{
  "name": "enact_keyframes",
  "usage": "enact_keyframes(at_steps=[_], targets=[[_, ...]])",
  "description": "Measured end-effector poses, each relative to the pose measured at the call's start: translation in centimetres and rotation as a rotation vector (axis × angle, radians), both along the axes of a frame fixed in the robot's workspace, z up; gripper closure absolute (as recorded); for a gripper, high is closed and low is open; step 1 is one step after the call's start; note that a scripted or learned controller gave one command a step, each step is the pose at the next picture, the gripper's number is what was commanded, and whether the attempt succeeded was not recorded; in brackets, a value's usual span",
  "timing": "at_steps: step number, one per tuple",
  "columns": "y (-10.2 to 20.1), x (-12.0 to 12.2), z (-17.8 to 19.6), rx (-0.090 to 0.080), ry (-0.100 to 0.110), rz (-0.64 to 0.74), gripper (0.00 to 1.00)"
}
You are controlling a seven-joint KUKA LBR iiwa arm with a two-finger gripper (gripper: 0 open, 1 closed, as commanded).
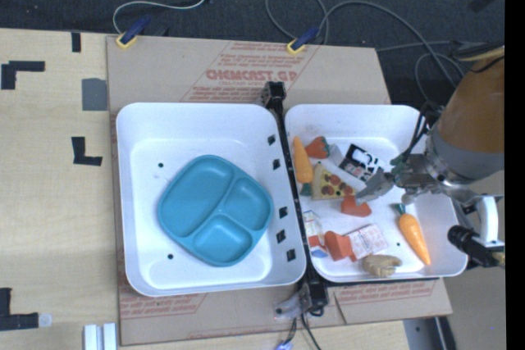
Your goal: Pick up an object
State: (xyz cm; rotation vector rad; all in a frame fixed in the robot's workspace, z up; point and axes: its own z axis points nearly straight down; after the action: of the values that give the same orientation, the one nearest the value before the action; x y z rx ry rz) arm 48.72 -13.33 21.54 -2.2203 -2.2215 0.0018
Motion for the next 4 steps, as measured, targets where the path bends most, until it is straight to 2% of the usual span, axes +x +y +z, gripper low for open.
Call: enact_keyframes(at_steps=[1, 2, 3, 4], targets=[[-3.5, 3.8, -12.0, 0.002, 0.003, 0.000, 0.00], [0.0, 1.1, -12.9, -0.003, -0.007, -0.001, 0.00], [0.7, 5.7, -12.9, -0.001, -0.005, 0.001, 0.00], [1.6, 3.2, -12.9, -0.003, -0.008, 0.000, 0.00]])
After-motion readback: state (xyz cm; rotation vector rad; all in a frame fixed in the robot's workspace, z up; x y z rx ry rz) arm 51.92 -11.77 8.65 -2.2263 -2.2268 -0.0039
